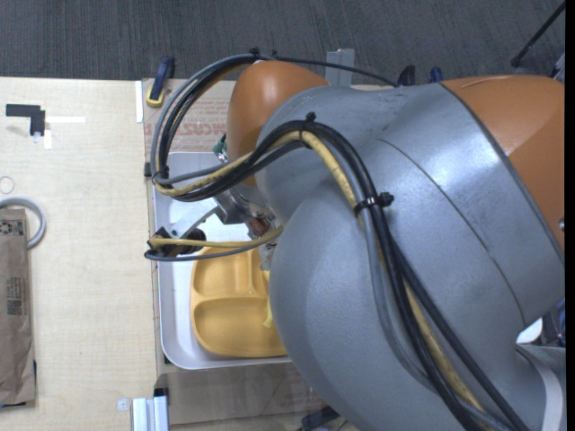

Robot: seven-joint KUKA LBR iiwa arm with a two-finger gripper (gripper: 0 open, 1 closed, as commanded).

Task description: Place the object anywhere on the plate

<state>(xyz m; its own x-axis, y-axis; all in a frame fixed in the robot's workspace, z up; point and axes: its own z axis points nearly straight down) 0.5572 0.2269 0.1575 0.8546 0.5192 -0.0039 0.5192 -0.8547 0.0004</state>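
Note:
A yellow divided plate [225,308] lies in the white bin [171,330], its left part showing below the arm. The big grey arm [404,241] with its orange band covers most of both bins and the rest of the plate. Around the wrist hardware [241,209], just above the plate's upper edge, metal parts and black and yellow cables bunch together. The fingers are hidden under the arm. A small bright yellow bit [268,312] peeks out at the arm's edge over the plate; I cannot tell what it is.
A wooden bench top [81,241] stretches to the left, with a brown paper packet [16,303] at its left edge and a small black bracket [27,115] at the upper left. A cable loop [175,245] hangs over the bin's left rim.

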